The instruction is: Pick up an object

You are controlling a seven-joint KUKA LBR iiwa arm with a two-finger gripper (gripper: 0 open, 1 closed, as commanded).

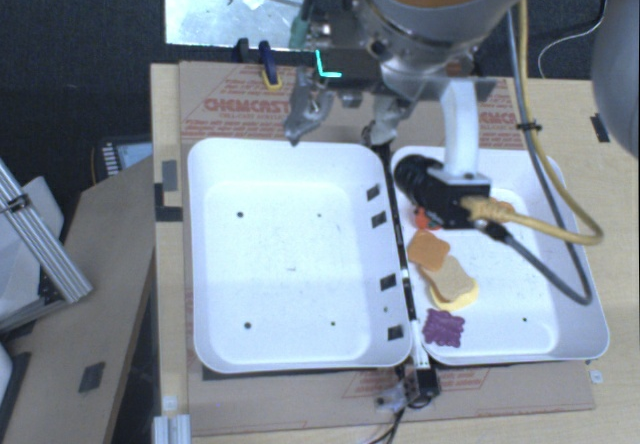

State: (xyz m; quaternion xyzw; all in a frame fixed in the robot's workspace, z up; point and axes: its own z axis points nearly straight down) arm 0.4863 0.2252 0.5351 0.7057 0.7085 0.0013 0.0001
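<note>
1. My gripper [340, 124] hung over the far rim of the bins, right about where the two meet. Two fingers [303, 118], spread apart, nothing between them.
2. Two white bins on the bench: the left bin [230, 232] sat below and to the left of my jaws, the right bin [540, 317] below and to the right.
3. All the stuff was in the right bin, on the side nearest the divider, so below my jaws and a little right.
4. Count: one orange-brown piece [429, 250], one tan bread-slice-looking piece [453, 283] touching it on the near side, one purple thing [443, 328] further down by the near rim, well apart from my fingers.
5. There was also one small red-orange bit [422, 220] peeking out just above the orange-brown piece. Too hidden to tell what it was.
6. One black fitting with a yellow cable [540, 225] sat over the right bin too, just right of my jaws.
</note>
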